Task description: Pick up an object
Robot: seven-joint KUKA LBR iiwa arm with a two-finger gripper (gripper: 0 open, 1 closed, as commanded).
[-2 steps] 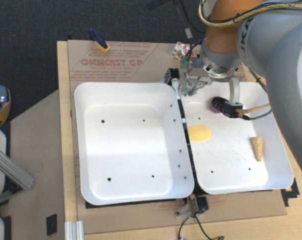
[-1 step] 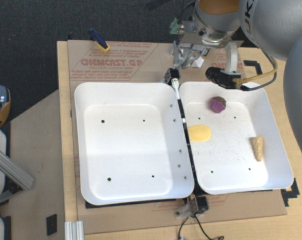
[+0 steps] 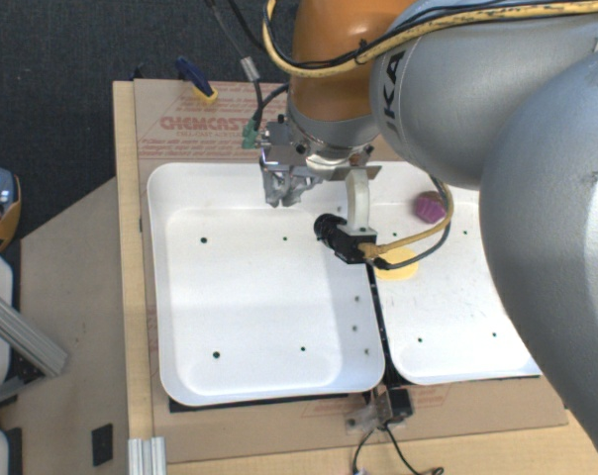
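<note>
The arm [image 3: 497, 117] is looming over both bins, its gripper [image 3: 282, 181] hanging at the left bin's [image 3: 180, 265] far edge, seemingly carrying nothing. A purple object [image 3: 430, 206] is sitting in the right bin [image 3: 477, 344]; reaching it probably means swinging right.

Two bins were set side by side on a board [image 3: 141, 265], the left bin [image 3: 180, 265] touching the right bin [image 3: 477, 354] along one edge. The gripper [image 3: 282, 188] was held over the far edge of the left bin. In the right bin, a block [image 3: 431, 206] was placed near the far side, with a disc [image 3: 400, 265] nearer, just beside the shared edge.
</note>
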